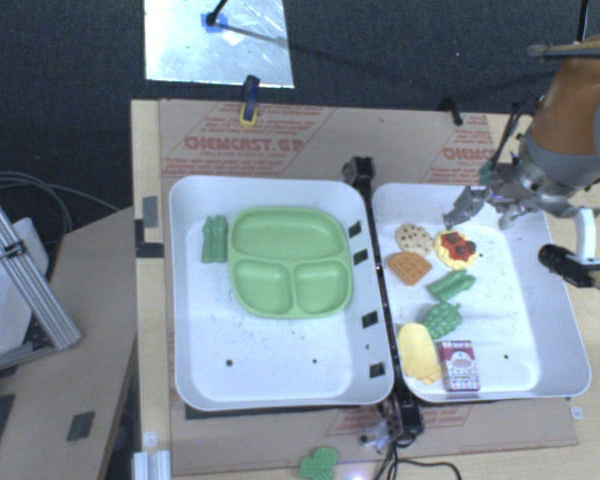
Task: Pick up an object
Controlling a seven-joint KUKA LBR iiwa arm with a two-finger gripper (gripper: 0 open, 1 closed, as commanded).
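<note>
- Toy spaghetti plate: lies just below the gripper, apart from it, in the right bin among the other toy foods.
- Gripper: hovers above it, presumably to descend; finger spread cannot be determined.

The arm runs off the right edge (the gripper is blurred).

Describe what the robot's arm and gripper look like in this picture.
The arm is grey with a broad orange band above the wrist. At its end sits a grey metal gripper. Dark cables run beside the wrist, and a white-and-black fitting juts from its lower side.
</note>
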